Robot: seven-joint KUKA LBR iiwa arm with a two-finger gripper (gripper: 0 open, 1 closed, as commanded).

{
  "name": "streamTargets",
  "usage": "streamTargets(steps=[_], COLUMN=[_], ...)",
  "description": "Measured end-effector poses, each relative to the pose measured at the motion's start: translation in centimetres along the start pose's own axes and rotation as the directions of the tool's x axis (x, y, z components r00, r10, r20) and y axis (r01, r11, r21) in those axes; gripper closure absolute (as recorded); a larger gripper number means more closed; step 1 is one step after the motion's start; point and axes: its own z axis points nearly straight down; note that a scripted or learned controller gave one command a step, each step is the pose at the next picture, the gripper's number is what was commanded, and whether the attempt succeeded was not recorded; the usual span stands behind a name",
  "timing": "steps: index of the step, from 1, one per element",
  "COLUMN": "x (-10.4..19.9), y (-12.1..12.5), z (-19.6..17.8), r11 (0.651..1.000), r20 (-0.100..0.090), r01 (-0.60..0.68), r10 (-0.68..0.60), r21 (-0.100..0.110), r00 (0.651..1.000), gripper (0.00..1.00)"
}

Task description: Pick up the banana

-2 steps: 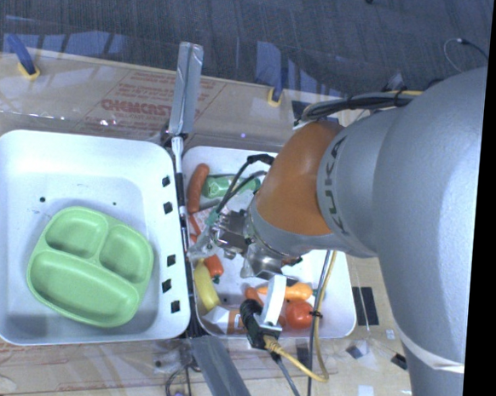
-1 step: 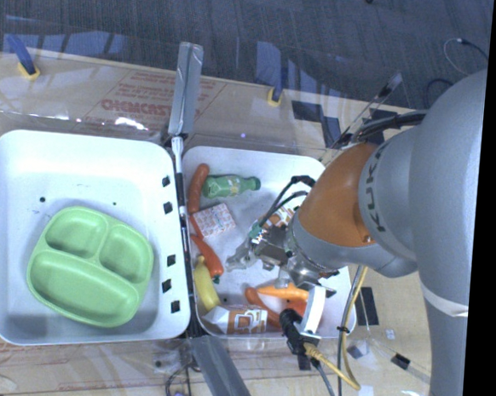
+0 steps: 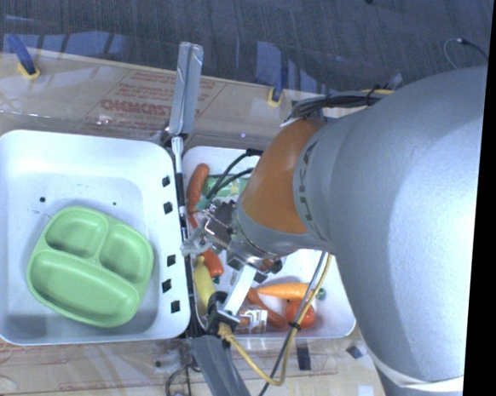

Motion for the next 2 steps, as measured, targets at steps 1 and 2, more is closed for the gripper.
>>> streamTargets(steps=[1, 2], x=[0.3, -0.2], y=[12.0, 10.8], z=[0.0, -4.5], r11=[1.0, 0.995], r20=[0.002, 0.0], r01=[-0.028, -0.096], r10=[0.028, 0.096], r21=[0.001, 0.0], r00=[1.0, 0.995], gripper=[0.0, 0.0])
